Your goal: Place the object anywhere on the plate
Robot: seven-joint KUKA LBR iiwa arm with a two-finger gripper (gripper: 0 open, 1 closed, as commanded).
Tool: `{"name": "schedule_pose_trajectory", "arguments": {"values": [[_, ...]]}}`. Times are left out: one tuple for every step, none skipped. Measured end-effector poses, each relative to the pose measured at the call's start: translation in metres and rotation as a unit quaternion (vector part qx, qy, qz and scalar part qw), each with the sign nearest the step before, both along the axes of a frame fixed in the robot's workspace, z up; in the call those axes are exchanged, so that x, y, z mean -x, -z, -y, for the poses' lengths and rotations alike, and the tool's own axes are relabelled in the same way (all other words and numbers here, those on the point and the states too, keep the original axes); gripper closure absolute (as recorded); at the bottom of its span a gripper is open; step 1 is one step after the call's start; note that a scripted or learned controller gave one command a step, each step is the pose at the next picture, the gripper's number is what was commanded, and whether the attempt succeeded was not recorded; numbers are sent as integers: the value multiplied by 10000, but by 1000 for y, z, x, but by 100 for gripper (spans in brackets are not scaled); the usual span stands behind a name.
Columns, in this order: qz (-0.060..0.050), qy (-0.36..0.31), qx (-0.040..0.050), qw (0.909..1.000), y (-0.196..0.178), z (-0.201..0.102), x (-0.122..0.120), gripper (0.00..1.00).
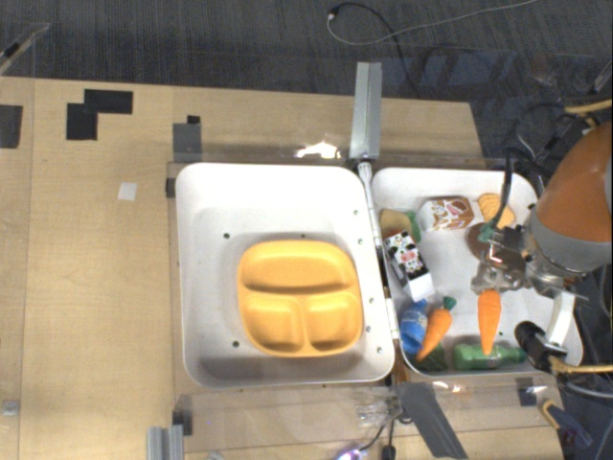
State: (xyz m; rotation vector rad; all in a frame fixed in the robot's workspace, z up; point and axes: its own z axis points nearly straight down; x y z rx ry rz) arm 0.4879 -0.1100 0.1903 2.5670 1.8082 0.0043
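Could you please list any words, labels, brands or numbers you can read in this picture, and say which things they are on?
Nothing can be read here.
Black and white carton: dark printed patches, too small to make out.
Brown and white packet: a pale label panel, blurred, no letters readable.
Yellow plate: plain, no marks.
Black patches on the bench: solid shapes, not writing.

Plate (300, 294) in left bin (206, 257), toys in right bin (450, 242).
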Motion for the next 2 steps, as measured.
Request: {"name": "schedule_pose_trajectory", "arguments": {"values": [[-8, -344, 0, 9994, 6, -63, -33, 100], [-9, -703, -2, 9975, 6, -174, -44, 100]]}}
